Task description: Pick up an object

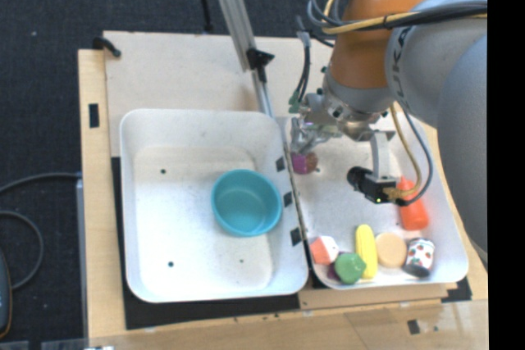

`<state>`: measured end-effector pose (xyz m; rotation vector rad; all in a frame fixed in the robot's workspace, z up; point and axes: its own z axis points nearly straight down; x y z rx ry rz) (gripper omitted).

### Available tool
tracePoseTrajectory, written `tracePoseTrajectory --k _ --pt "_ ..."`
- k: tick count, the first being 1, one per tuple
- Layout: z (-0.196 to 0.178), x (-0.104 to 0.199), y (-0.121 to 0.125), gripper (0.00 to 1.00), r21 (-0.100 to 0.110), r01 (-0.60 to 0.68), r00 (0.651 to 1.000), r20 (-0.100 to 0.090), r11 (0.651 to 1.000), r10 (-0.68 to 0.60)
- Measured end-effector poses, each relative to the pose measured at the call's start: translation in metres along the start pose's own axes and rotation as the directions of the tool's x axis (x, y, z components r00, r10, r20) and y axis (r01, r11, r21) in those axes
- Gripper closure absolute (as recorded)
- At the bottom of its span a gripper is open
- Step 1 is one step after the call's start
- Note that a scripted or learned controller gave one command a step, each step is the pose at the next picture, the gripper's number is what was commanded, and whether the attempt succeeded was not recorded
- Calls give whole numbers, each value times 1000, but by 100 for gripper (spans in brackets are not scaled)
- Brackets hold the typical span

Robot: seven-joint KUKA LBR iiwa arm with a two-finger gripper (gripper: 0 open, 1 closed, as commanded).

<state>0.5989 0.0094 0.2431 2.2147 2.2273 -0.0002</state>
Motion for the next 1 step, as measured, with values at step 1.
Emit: tracePoseTrajectory --k 1 --pt "1 44 26 100 -2 1 1000 -1 1000 -1"
